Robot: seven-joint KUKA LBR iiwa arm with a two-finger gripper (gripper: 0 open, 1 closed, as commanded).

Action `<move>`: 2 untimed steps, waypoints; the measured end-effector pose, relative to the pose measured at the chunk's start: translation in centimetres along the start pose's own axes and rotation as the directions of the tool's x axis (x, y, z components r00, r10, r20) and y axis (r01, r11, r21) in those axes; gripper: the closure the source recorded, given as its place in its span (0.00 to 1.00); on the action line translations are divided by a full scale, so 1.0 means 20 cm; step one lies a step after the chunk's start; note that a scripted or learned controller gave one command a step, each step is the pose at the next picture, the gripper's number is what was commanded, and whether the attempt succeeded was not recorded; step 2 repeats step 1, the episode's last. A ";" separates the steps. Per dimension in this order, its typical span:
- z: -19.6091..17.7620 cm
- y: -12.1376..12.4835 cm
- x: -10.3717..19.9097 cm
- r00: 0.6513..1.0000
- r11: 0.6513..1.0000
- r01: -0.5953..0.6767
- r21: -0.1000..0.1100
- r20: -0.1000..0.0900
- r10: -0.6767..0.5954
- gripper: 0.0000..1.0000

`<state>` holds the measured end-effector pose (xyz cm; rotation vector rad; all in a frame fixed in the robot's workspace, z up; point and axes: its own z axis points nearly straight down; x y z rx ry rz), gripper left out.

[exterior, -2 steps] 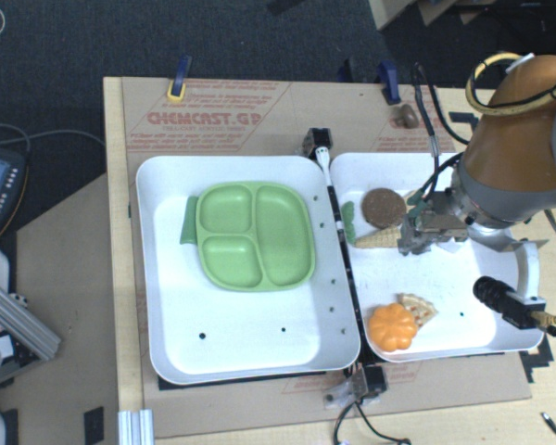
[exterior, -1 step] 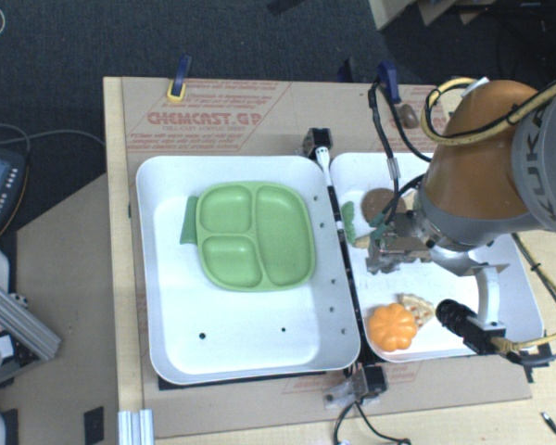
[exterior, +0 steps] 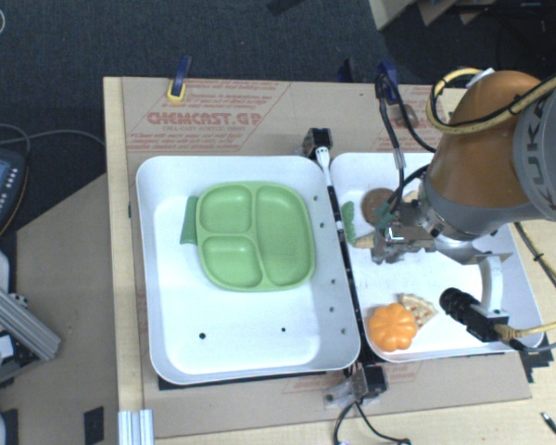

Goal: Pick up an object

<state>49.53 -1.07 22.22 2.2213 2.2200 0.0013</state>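
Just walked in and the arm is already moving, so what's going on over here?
A KUKA arm is reaching from the right into the right bin, its gripper low over the far left part, beside a brown object and a small green one. Nothing can be seen held. An orange pumpkin-like object and a tan piece lie nearer the front. The left bin holds a green divided plate.
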 end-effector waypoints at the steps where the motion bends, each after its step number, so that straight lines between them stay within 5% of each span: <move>1: 0.03 -0.05 0.02 1.000 1.000 -0.001 0.005 -0.001 0.001 1.00; 2: 0.03 -0.05 0.02 1.000 1.000 -0.001 0.005 -0.001 0.001 1.00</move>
